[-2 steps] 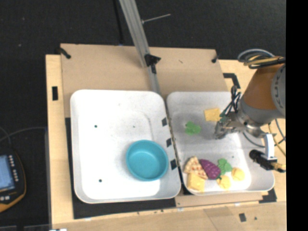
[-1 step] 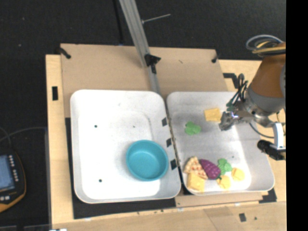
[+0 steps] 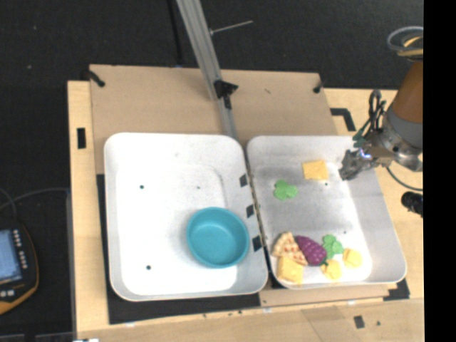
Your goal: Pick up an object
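The right bin (image 3: 370, 212) holds a yellow block (image 3: 315, 170) near its far side and a green toy (image 3: 286, 190) just left of it. At the near edge lies a cluster: a waffle-patterned piece (image 3: 284, 246), a purple toy (image 3: 311, 249), a green piece (image 3: 332, 246) and yellow pieces (image 3: 289, 269). My gripper (image 3: 350, 164) hangs over the far right part of this bin, a little to the right of the yellow block. I see nothing between its tips.
A teal bowl (image 3: 216, 236) sits in the left bin (image 3: 142, 191), near its front right. A grey metal pole (image 3: 203, 48) slants up from between the bins. A handheld controller (image 3: 13, 258) lies at the far left.
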### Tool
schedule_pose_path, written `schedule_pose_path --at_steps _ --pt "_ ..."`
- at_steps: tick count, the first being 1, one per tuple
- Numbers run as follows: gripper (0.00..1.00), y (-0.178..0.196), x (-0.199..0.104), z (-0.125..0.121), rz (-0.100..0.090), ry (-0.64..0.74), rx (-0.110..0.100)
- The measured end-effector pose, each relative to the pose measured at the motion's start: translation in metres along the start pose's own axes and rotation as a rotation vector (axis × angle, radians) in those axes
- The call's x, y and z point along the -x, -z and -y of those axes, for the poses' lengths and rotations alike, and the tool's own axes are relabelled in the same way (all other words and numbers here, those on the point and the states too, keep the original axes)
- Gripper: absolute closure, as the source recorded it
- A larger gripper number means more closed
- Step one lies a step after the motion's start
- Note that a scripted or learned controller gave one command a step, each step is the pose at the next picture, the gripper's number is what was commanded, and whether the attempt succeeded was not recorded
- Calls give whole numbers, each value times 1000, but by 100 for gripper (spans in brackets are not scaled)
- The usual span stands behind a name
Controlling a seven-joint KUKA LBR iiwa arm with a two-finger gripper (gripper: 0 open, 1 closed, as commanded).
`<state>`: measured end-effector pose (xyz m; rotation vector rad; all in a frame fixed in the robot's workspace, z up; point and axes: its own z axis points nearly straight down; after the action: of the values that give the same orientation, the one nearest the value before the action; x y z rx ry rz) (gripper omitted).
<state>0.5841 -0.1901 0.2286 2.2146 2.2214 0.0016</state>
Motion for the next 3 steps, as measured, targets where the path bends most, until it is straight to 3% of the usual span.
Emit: schedule_pose_path --at_steps 1,3 --pt "100 28 1 -1 -1 1 1" --pt "100 39 -107 -24 -3 5 -1"
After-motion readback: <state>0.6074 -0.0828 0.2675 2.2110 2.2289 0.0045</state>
